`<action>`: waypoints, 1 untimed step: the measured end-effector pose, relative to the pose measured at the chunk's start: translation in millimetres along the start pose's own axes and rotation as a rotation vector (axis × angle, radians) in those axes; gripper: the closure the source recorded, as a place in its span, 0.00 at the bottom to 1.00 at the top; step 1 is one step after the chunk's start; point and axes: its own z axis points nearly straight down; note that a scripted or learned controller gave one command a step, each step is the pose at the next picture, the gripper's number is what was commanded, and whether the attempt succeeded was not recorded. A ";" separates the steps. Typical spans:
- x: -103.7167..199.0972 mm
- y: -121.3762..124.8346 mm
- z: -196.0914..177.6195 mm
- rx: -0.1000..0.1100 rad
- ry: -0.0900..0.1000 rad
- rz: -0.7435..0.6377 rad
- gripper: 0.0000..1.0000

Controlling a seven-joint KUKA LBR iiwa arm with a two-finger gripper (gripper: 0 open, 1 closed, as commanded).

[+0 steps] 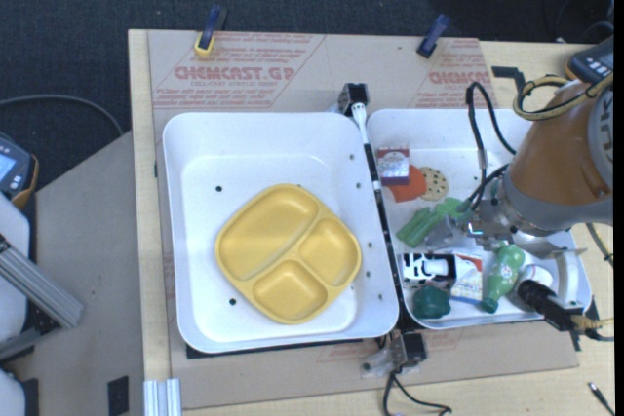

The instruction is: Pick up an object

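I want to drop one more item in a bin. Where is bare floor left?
Left white bin: bare floor rings the yellow three-compartment plastic tray, widest along the far and left walls. Right white bin: crowded under the gripper; a bare strip by the far wall.

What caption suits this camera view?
Arm reaching into right bin of small items; yellow tray in left bin.

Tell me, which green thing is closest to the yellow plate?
The light green piece lying in the middle of the right bin. The dark green blob and the green bottle sit farther from the yellow plate.
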 end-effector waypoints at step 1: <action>0.7 -0.5 35.6 -0.001 0.000 0.001 0.00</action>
